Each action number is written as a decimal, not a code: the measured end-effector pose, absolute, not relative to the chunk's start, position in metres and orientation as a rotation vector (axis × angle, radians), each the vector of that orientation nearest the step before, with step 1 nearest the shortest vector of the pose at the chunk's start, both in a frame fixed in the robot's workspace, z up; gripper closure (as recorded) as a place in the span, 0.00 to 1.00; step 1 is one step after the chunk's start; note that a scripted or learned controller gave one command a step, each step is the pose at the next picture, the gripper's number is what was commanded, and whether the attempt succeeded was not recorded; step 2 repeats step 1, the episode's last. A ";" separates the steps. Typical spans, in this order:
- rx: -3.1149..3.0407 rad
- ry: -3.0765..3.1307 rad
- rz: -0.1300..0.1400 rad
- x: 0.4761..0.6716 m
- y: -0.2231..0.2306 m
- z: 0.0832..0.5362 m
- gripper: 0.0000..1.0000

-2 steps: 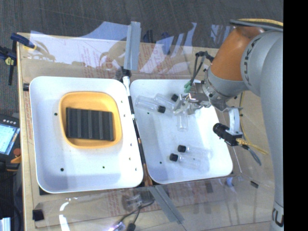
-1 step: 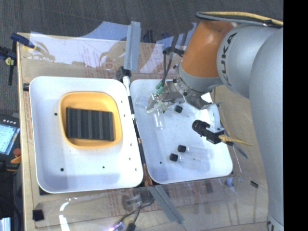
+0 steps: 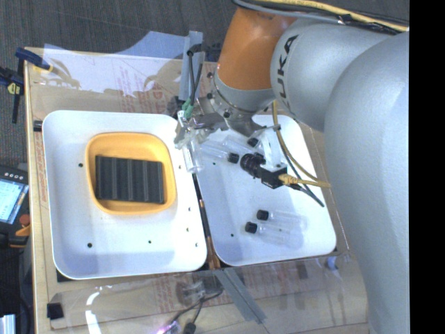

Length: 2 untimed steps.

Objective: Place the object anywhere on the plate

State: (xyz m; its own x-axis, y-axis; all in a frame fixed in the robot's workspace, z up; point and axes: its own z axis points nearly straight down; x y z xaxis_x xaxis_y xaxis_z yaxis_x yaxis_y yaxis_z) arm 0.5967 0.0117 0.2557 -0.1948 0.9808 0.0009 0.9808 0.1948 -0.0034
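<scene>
- Two white bins side by side on bench; left bin (image 3: 62, 242) holds a yellow plate (image 3: 131, 172) w/ a dark ribbed insert (image 3: 131, 179) at its centre.
- Right bin (image 3: 229, 245) holds clear plastic vials w/ black caps: one (image 3: 278, 219) near the front, a second (image 3: 268, 232) just beside it, both lying flat, long axes running roughly left-right, caps to the left.
- A third clear vial (image 3: 219, 150) lies further back, under the arm's wrist, pointing diagonally; partly hidden.
- Arm comes in from the right, orange band high, wrist tilted down over the seam between the bins, blocking the right bin's back half.
- Gripper (image 3: 189, 141) sits low at the right bin's left rear corner, close to the left bin's rim; can't tell how far apart the fingers are, or if anything is between them.
- Black connector (image 3: 261, 169) w/ yellow cable hangs off the wrist over the right bin.
</scene>
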 end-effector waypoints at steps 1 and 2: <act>-1.992 -2.426 0.003 0.597 0.011 0.256 0.00; -1.992 -2.426 0.003 0.597 0.011 0.256 0.00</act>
